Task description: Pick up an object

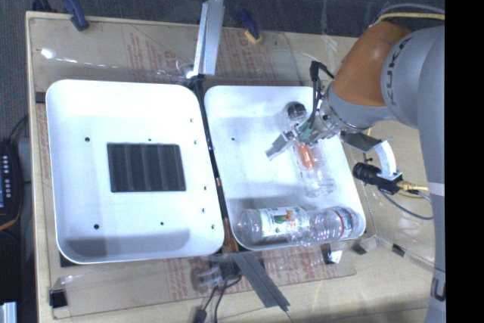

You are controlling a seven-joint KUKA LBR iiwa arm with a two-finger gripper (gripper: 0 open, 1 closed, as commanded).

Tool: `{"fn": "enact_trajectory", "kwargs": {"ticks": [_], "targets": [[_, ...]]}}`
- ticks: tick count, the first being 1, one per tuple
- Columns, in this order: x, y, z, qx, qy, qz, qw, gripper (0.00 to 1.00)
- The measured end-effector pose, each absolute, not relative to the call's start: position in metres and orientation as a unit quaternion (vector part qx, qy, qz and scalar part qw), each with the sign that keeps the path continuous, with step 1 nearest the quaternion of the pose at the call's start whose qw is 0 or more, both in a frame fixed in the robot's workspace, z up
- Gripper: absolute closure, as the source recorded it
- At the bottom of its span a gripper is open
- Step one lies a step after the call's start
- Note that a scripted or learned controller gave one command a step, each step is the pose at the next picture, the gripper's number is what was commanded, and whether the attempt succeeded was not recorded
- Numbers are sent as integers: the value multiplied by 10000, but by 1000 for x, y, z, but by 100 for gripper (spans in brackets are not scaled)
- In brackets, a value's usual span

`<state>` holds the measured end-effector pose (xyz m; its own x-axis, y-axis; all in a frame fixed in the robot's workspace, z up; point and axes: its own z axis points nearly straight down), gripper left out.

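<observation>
Pincer sits low in the right bin, directly over a small clear bottle with an orange label; we cannot tell its opening or whether it grips anything. A larger clear bottle lies along the 6 o'clock wall. We advise straddling the small bottle across its width and closing fully before any lift.

Two white bins on the desk: right bin holds a clear plastic bottle lying along its near wall; the pincer hangs over a smaller clear bottle; left bin carries a dark ribbed panel.
</observation>
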<state>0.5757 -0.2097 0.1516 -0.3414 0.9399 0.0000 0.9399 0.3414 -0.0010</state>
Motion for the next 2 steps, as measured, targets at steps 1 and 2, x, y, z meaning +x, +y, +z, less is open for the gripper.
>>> {"fn": "enact_trajectory", "kwargs": {"ticks": [1,2], "targets": [[565,-208,108,-4757,-8796,2,16,0],[565,-208,108,-4757,-8796,2,15,0]]}}
